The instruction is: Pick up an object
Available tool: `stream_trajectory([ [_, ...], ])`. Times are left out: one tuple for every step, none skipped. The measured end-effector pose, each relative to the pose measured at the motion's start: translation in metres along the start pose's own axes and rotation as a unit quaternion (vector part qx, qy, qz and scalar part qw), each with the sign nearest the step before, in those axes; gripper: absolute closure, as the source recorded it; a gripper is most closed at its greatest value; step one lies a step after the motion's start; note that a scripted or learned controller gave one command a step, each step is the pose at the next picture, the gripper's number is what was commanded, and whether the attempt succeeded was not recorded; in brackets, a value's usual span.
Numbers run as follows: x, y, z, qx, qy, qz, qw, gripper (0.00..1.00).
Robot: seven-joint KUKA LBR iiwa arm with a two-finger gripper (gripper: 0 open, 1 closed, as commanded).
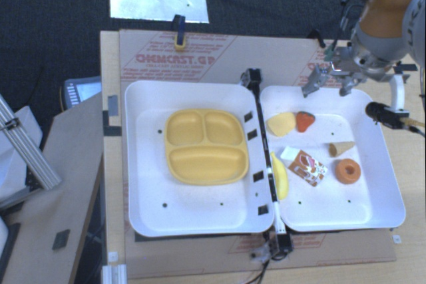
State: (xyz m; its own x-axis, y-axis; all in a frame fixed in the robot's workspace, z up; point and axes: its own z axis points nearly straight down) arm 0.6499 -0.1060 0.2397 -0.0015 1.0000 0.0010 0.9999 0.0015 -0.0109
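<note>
Nearest you, a banana [280, 177] lies along the right bin's [383, 209] inner wall. Your gripper [331, 84] hangs spread and unladen above that bin's far rim. Bring it down squarely over the red piece [305, 121], just beside the yellow piece [281, 123], before closing.

A: Where does the camera sit?
B: Fixed high above the bench [200, 53], looking down at a slant, at middling distance.
A: And the hand [331, 85]?
B: At the upper right; both bins lie below and left of it.
</note>
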Motion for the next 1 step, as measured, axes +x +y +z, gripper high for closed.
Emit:
stream_trajectory([
  [0.0003, 0.002, -0.0079, -0.006, -0.001, -0.001, 1.0, 0.0],
])
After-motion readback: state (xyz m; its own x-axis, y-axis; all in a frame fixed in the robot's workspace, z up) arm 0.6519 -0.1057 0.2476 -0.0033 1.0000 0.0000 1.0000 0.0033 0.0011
